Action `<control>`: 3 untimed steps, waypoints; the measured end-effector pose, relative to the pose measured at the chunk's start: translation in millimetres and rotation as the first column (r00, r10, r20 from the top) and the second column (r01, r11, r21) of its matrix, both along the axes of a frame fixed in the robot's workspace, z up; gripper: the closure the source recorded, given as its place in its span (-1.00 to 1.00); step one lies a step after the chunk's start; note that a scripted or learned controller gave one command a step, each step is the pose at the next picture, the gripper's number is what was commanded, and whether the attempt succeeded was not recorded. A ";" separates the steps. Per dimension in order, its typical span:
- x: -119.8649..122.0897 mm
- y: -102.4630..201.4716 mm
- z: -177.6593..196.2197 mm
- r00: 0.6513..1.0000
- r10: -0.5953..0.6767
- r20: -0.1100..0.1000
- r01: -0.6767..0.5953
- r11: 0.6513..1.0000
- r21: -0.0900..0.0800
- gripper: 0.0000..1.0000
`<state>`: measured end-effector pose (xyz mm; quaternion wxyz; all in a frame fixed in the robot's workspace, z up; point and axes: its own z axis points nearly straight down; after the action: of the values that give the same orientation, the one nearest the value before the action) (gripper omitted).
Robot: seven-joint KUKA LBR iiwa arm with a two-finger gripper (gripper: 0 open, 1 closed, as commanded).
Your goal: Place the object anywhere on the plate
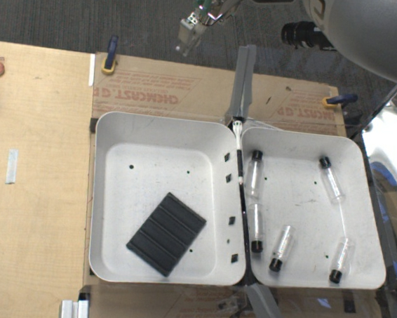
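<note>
A flat black rectangular ribbed plate (167,233) lies on the floor of the left shallow white plastic bin (117,128), in the lower middle of that bin. It lies tilted: its long axis runs on a diagonal from the bin's lower left toward the upper right, and the ribs on its top run along that same line. Its lower end is near the front wall of the bin but apart from it.

The right shallow white plastic bin (365,179) touches the left one along a shared middle edge. In it lie several clear plastic tubes with black caps. One tube (255,173) lies close beside the middle edge, cap toward the far wall, and another (255,230) lies below it in line, cap toward the front. A third tube (330,178) lies slanted near the far right corner. Two more (280,249) (340,260) rest toward the front wall with caps pointing to the front.

The gripper (191,25) hangs over the dark floor beyond the bench, well apart from both bins. Whether it is open or closed cannot be told at this size. The grey arm (382,26) fills the upper right corner.
</note>
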<state>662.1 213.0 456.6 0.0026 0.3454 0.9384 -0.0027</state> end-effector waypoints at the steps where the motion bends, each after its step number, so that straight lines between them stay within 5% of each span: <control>1: 1.2 -0.3 7.9 1.000 -0.001 0.001 0.001 1.000 -0.002 1.00; 3: 3.4 -0.7 23.8 1.000 -0.001 0.003 0.001 1.000 -0.007 1.00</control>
<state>665.5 212.4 480.4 0.0052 0.3459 0.9382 -0.0052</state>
